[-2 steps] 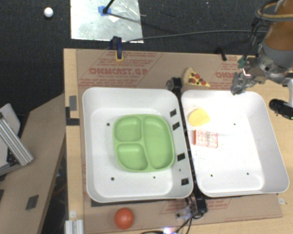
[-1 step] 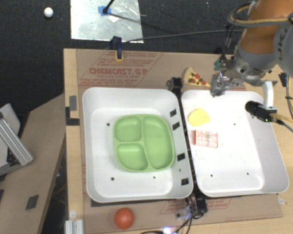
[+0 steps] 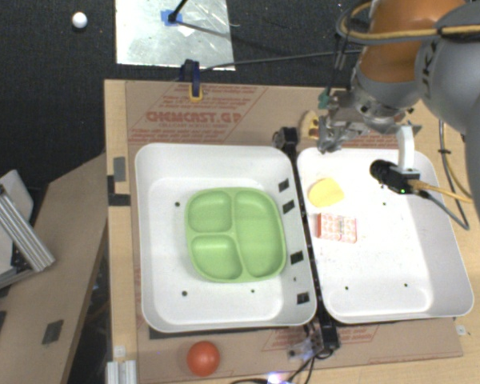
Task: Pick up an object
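The gripper (image 3: 330, 141) hangs at the right bin's (image 3: 432, 294) far rim, grip state unreadable; just below it lies a yellow piece (image 3: 325, 192), long axis slanting up-right; beyond that, a red-patterned packet (image 3: 338, 229), lengthwise left-right.

Grey arm (image 3: 464, 62) — smooth rounded casing, a glossy orange band (image 3: 408, 14) above the wrist, thin cables looped around it.
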